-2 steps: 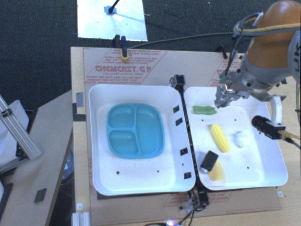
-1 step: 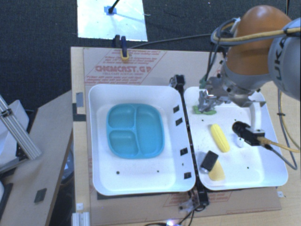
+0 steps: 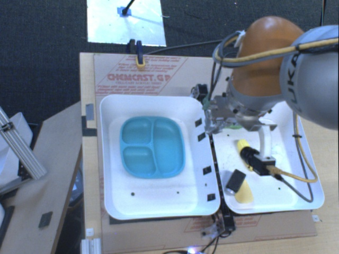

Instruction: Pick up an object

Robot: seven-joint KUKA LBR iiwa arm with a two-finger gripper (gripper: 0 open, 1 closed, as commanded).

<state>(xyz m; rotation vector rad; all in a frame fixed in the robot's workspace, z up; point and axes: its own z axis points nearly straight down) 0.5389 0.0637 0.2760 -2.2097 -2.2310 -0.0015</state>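
Observation:
My gripper hangs low over the upper left corner of the right bin, close to the wall it shares with the left bin. The grey wrist and orange band cover much of that bin. A bit of something green peeks out just under the wrist. Near the bin's front, a small black block lies tilted, touching a pale yellow piece. Both are well in front of the gripper and apart from it.
The left bin holds a blue divided plate in its middle. Black clips sit along the wall between the bins. A cardboard sheet lies under both bins, and a metal rail stands off the bench at left.

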